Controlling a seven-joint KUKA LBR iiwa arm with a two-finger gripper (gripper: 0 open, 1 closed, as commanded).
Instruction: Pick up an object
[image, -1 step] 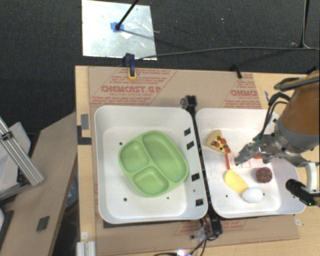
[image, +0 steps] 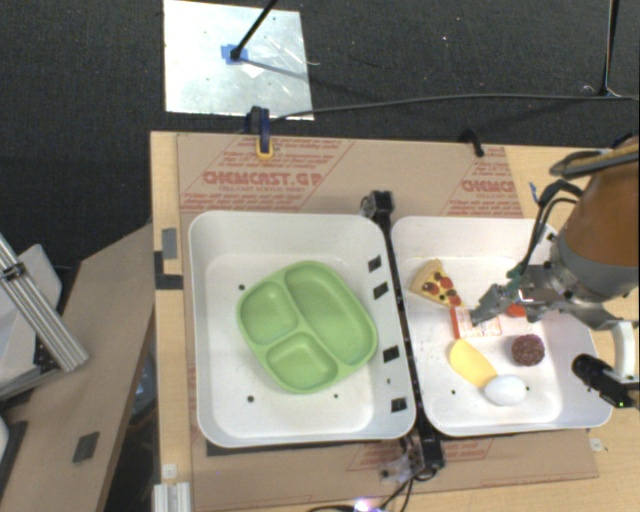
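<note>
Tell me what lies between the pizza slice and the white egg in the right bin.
In the camera view, the yellow lemon-like piece lies between the pizza slice and the white egg.

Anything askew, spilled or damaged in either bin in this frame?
Nothing stands out. The green divided plate lies flat in the left bin. The pizza slice, yellow piece, white egg and dark round item lie apart in the right bin, none broken or spilled.

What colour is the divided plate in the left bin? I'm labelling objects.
Light green, plain, seen clearly in the camera view: the divided plate.
</note>
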